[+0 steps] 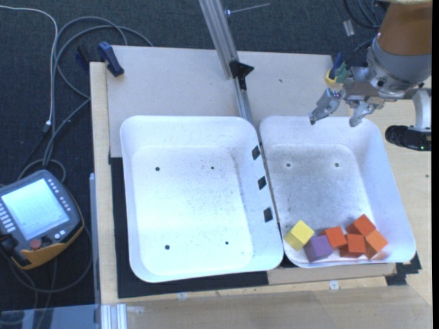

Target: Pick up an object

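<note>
Several small blocks lie bunched at the near edge of the right bin (384, 156): a yellow block (300, 234), a purple block (317, 247) and a cluster of orange blocks (355, 237). My gripper (337, 116) hangs over the far rim of the right bin, well away from the blocks. Its two fingers stand apart and open, with nothing between them.
The left bin (188, 197) sits beside the right one. A slanted metal pole (223, 40) rises behind the gap between the bins. A blue clamp (110, 57) sits on the bench's far left corner. A teach pendant (34, 214) lies off the bench to the left.
</note>
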You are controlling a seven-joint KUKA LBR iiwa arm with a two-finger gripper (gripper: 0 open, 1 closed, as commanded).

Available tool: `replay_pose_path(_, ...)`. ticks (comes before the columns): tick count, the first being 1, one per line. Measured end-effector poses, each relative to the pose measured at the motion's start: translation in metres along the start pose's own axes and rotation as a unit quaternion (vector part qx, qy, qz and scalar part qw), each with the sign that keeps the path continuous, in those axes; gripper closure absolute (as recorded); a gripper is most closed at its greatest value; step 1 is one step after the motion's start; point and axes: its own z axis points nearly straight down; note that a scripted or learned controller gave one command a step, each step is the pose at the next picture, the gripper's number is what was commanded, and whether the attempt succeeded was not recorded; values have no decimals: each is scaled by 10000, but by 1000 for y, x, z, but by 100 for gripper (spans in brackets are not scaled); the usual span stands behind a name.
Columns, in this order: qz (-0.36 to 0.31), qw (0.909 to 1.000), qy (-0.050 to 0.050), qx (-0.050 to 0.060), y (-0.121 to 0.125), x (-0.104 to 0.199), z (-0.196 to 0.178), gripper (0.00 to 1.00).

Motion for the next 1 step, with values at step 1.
replay_pose_path(1, 23, 10000, 1, 33, -105, -25, 33, 0)
